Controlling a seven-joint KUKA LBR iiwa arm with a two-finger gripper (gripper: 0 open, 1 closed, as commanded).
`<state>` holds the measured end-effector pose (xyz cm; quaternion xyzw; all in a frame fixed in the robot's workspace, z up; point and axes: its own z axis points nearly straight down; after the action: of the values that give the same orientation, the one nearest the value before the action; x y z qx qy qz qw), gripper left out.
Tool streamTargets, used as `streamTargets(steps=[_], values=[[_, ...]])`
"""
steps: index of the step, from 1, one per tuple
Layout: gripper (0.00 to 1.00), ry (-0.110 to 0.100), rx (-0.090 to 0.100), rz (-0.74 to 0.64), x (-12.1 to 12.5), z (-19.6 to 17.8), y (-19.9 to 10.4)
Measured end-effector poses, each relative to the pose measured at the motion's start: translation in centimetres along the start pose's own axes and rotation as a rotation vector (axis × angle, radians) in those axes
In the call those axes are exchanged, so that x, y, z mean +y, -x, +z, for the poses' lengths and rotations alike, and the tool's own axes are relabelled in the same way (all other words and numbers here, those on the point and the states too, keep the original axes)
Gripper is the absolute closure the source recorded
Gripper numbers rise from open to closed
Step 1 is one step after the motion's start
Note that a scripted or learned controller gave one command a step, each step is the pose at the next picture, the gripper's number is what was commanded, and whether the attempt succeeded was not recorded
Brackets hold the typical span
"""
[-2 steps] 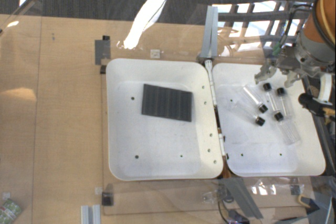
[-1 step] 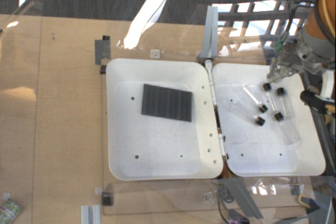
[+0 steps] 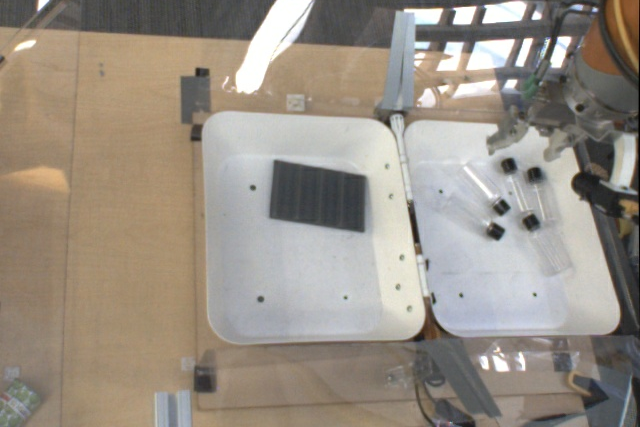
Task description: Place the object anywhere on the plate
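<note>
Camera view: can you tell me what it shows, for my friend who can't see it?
Looking down on two white bins, the left bin holds a dark ridged plate, and the right bin holds several clear tubes with black caps. The robot's gripper hovers over the right bin's far edge.

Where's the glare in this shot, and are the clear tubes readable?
Camera view: bright glare streak on the bench behind the left bin; more reflections at the rack behind the right bin. The clear tubes wash out against white; their black caps read clearly.
</note>
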<state>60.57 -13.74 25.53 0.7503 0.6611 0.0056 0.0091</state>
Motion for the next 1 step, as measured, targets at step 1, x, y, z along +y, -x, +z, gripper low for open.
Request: streamTargets(steps=[1], values=[[1.0, 0.005, -0.001, -0.009, 0.2, -1.08, -0.17]])
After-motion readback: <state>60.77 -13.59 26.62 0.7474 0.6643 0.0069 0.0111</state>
